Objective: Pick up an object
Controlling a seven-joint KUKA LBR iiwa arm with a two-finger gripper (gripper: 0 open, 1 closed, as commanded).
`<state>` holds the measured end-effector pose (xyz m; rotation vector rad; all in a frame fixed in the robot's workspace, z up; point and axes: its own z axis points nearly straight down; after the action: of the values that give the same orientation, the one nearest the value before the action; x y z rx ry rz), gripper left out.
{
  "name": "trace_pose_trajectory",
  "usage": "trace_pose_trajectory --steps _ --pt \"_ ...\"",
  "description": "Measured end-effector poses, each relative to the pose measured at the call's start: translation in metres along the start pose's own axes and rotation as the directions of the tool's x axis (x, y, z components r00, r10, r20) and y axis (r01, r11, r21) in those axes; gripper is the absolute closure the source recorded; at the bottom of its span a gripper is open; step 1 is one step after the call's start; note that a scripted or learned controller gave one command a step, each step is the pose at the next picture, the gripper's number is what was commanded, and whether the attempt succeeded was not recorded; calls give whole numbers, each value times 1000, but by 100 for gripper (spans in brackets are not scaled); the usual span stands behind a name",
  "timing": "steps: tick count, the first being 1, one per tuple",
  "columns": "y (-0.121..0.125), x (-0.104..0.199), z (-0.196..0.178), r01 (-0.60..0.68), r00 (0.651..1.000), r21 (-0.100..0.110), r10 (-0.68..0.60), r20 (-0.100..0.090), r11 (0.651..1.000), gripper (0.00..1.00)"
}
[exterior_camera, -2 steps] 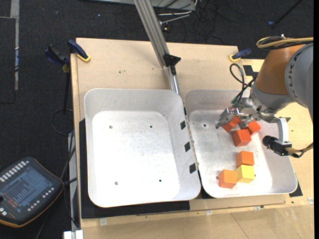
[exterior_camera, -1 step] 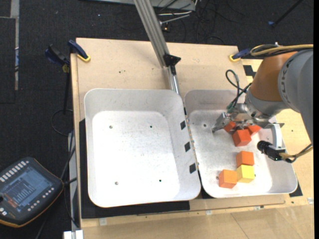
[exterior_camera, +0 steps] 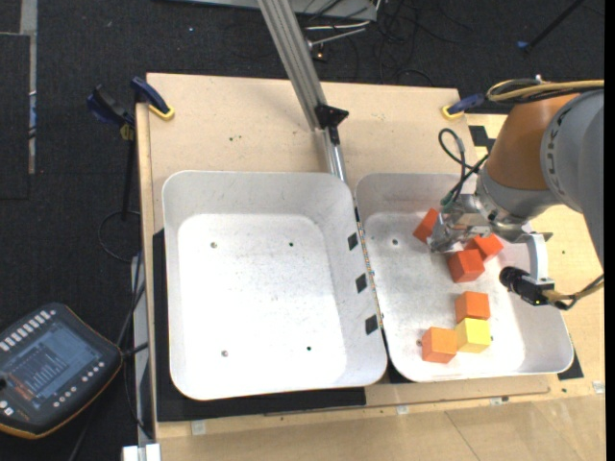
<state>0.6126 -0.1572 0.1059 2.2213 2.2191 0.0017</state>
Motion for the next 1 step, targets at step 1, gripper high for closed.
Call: trace_pose_trajectory --steps 1 --pt "8 8 -49 5 1000 -5 -5 1 1000 100"
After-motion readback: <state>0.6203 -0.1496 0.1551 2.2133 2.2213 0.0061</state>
